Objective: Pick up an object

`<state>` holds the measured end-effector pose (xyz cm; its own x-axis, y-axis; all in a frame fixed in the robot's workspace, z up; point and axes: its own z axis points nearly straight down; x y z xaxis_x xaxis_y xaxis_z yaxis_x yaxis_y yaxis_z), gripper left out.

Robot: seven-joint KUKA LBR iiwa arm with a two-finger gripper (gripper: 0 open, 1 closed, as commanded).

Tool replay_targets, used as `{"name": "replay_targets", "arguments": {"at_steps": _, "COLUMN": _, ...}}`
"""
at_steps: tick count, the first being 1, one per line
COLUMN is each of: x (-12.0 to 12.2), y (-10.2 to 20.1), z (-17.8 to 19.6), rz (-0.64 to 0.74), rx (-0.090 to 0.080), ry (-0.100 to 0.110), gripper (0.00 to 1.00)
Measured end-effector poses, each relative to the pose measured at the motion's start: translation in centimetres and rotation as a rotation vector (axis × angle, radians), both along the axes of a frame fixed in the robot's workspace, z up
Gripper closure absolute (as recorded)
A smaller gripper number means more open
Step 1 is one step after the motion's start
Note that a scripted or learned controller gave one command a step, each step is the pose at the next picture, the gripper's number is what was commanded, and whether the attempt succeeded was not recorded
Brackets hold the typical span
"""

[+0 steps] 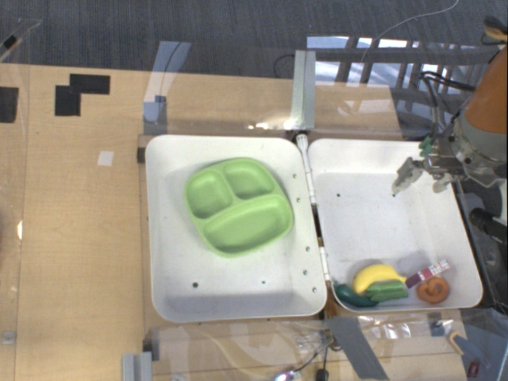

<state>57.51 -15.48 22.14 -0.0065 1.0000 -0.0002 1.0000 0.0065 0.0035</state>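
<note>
Near the front edge of the right bin (349, 205) lie a yellow banana (376, 276), a dark green vegetable (373, 294), an orange round fruit (432, 290) and a small pink packet (429, 273). My gripper (422, 179) hangs over the right bin's far right part, well behind those objects. Its fingers are spread open with nothing between them. A light green divided plate (238, 206) lies in the left bin (171, 292).
A metal divider post (304, 94) stands behind the seam between the bins. The arm's orange band (488, 101) and cables sit at the right edge. Wooden bench top stretches to the left of the bins.
</note>
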Motion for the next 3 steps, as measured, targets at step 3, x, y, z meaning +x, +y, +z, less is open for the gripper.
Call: {"name": "replay_targets", "arguments": {"at_steps": 3, "x": 1.3, "y": 4.1, "z": -13.0, "rz": -0.378, "rx": 0.004, "ry": -0.012, "gripper": 0.0}}
